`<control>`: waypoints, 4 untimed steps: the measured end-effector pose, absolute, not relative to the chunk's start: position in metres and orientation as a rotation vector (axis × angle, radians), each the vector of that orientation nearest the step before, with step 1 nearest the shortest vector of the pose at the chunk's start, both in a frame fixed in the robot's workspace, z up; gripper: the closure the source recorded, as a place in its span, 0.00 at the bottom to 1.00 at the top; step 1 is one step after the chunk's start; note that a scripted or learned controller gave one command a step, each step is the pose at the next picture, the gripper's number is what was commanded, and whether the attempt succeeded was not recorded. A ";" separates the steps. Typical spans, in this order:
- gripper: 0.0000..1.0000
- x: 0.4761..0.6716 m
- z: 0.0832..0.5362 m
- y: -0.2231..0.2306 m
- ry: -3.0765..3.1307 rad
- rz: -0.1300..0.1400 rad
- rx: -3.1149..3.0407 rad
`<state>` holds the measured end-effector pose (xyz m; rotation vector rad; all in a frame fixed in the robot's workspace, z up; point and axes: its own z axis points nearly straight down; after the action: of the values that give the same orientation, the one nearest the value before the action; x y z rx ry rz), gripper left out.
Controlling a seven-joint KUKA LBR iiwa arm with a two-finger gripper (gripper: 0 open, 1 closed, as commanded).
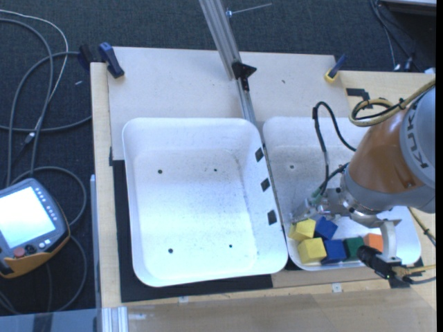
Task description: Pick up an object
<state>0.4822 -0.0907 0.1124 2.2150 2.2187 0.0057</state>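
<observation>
A cluster of small blocks, a yellow cube (311, 249) beside a second yellow block (303, 229), blue blocks (334, 250), a green block (354, 245) and an orange one (374, 241), lies in the near corner of the right-hand white bin (294, 154). The grey-and-orange arm's wrist (367, 206) hangs just above and right of them. Whether the jaws stand apart or together cannot be told. The blocky pieces show no clear long axis.

2 white bins (187, 133) speckled black; yellow blocks (311, 249), blue blocks (334, 250), green block (354, 245), orange block (374, 241).
</observation>
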 end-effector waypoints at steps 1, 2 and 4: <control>0.00 0.482 0.100 -0.086 2.218 0.003 2.218; 0.00 0.489 0.099 -0.084 2.222 0.001 2.219; 1.00 0.483 0.111 -0.083 2.219 0.007 2.215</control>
<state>0.4830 -0.0827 0.1107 2.2152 2.2185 0.0075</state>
